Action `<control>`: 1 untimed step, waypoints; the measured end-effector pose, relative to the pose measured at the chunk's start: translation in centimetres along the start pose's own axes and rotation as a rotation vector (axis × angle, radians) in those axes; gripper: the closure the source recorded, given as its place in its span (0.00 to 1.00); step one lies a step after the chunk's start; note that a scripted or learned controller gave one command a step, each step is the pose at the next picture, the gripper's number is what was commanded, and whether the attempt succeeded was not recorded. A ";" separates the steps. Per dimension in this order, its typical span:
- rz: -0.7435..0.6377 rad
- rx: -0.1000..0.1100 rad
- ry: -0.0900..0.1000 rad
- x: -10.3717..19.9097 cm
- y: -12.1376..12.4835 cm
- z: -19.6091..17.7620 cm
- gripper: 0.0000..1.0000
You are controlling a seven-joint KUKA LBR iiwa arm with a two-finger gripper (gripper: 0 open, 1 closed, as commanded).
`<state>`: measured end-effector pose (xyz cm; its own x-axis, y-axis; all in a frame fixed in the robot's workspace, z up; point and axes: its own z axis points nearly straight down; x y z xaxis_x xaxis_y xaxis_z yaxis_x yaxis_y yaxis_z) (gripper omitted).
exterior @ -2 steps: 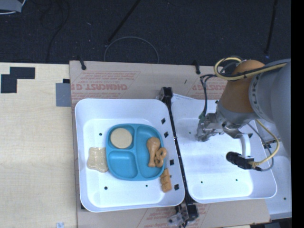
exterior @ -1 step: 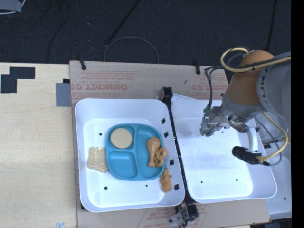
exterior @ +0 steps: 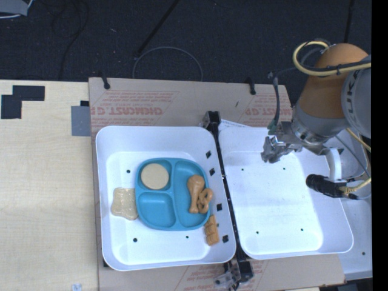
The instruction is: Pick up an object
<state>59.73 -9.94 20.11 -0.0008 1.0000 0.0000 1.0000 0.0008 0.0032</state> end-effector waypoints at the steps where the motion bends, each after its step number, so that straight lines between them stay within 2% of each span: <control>1: 0.001 0.001 -0.001 -0.8 0.5 -4.6 1.00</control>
<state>60.22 -10.74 24.67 0.0002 1.0000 -0.0005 1.0000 -0.0002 0.0019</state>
